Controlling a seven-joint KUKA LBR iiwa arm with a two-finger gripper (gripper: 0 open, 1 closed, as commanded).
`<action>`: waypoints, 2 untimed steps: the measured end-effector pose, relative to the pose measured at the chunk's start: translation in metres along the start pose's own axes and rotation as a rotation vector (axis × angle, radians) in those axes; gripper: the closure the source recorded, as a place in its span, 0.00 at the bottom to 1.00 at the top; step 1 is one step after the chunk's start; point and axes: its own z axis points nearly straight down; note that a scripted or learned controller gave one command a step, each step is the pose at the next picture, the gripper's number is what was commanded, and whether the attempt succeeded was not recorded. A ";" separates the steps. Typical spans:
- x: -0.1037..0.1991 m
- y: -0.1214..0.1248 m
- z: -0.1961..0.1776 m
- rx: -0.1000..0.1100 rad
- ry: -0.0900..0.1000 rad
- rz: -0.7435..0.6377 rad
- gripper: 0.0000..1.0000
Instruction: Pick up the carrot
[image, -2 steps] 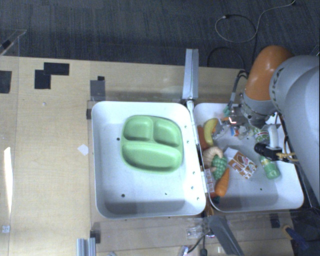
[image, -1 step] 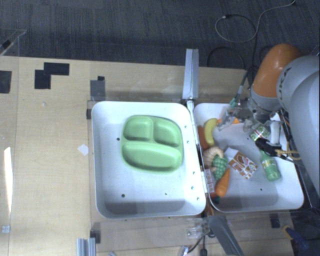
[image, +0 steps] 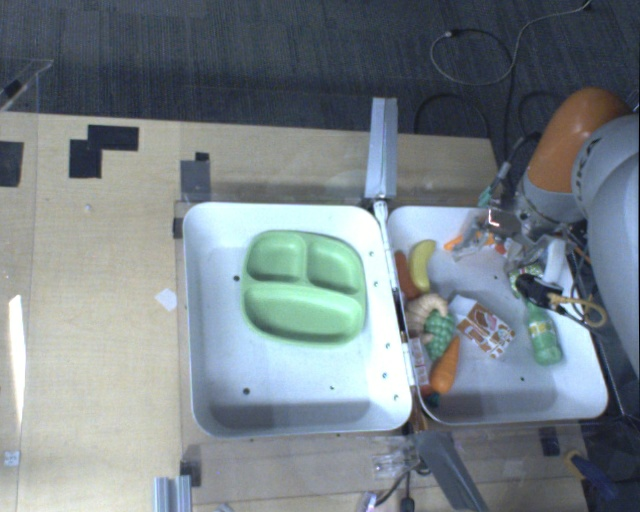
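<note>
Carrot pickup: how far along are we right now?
Done: nothing yet. The carrot lies in the right bin, near its front left corner, beside the green toy. In hand: the gripper is over the bin's back area, well away from the carrot. Left: move to the carrot, descend, grasp and lift.

Carrot (image: 445, 366) in right bin (image: 560, 400), gripper (image: 478, 238) apparently above its far edge, 1 green tray (image: 303, 285) left.

Even overhead light, soft shadows, mild blur, slight grain
</note>
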 end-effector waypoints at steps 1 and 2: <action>-0.001 0.003 -0.010 -0.015 -0.009 -0.006 1.00; 0.052 -0.016 -0.113 -0.042 -0.016 0.064 1.00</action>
